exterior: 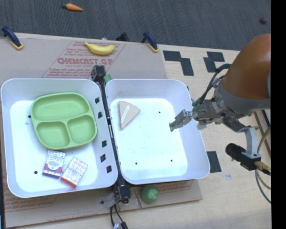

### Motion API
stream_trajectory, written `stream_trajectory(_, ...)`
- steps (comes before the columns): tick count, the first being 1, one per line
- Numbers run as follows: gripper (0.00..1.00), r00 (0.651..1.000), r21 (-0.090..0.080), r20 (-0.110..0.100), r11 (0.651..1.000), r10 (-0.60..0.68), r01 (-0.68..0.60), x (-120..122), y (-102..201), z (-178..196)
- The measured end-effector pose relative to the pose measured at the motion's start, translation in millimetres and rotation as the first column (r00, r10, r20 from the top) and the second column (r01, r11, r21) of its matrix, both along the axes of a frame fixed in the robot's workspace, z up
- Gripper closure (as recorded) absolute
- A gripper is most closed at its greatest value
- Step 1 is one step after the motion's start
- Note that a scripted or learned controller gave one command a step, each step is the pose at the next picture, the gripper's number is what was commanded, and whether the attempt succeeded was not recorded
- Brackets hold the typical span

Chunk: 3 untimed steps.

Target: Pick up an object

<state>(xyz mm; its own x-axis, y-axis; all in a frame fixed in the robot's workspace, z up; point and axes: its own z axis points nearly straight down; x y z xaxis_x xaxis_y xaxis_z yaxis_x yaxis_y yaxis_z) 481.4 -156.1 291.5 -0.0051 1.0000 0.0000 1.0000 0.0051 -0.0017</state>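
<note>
Two shallow white bins are seated side by side on a cardboard sheet (148, 63) that covers the bench (229, 190). The left bin (9, 142) carries a green divided plate (63, 119) in its upper half. Two small snack packets are laid near its lower edge, side by side: a dark red packet (54, 163) and an orange packet (74, 171).

The right bin (193, 151) carries a single wedge-shaped sandwich piece (127, 114), tan with a pale stripe. It is placed near the upper left corner of that bin, close to the divider between the bins, and is untouched.

The gripper (180, 120) is positioned above the right edge of the right bin, roughly at mid-height of that edge, well apart from the sandwich piece. Nothing is seen between its fingers. Whether the jaws are spread or pressed together cannot be told from this angle. The orange band (251, 66) of the arm is seen at the right, above the wrist.

Outside the bins, a yellow banana (99, 47) is laid on the cardboard near its upper edge, and a green round fruit (149, 193) is set just below the lower edge of the right bin. A small carrot (74, 6) is lying on the grey floor beyond the bench. Blue clamps (12, 37) are fixed along the upper edge of the cardboard.
</note>
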Motion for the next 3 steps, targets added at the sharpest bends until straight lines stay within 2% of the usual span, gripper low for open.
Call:
stream_trajectory(1,0.0,1.0,0.0,-0.004,1.0,0.001,-0.001,78,-39,-142)
stream_trajectory(2,0.0,1.0,0.002,-0.002,1.0,0.0,0.0,168,-54,-201)
stream_trajectory(3,1.0,1.0,0.001,0.0,1.0,0.005,-0.005,169,-53,-189)
